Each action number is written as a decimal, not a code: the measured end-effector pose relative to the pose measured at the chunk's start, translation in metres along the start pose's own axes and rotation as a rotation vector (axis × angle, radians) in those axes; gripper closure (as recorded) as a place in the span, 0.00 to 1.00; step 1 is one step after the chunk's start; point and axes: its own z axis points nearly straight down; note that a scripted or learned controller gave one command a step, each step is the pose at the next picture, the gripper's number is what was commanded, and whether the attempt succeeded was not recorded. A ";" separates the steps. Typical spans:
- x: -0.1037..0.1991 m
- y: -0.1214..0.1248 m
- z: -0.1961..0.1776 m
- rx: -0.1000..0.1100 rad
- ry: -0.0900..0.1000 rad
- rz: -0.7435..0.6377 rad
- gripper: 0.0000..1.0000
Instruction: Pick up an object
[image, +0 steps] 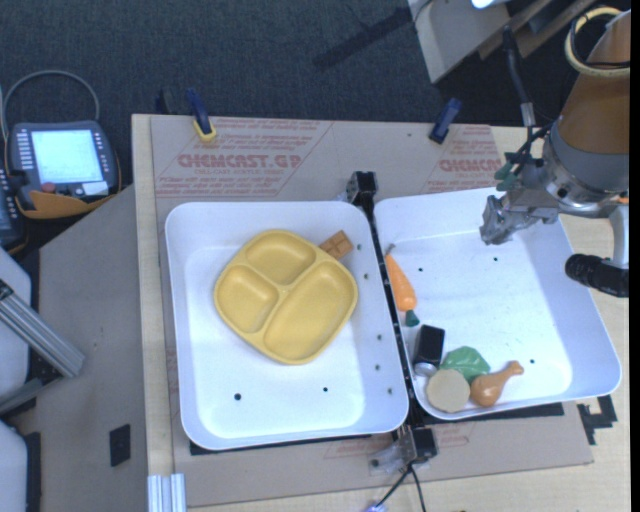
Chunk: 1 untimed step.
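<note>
Camera view, from above at a slant: the gripper (497, 232) hung over the upper part of the right bin (560, 300), w/ nothing seen between its fingers; whether the jaws stood open or closed couldn't be told. Objects lay well apart from it, along that bin's left wall & near corner: an orange carrot (401, 284), a black block (429, 345), a green piece (466, 360), a tan round disc (449, 390) & a toy drumstick (495, 382). In the left bin (200, 400), a yellow divided plate (287, 295) sat approx. center, w/ a small brown block (337, 244) touching its upper right edge.
</note>
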 end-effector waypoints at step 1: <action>0.044 0.009 0.006 0.003 0.000 0.001 1.00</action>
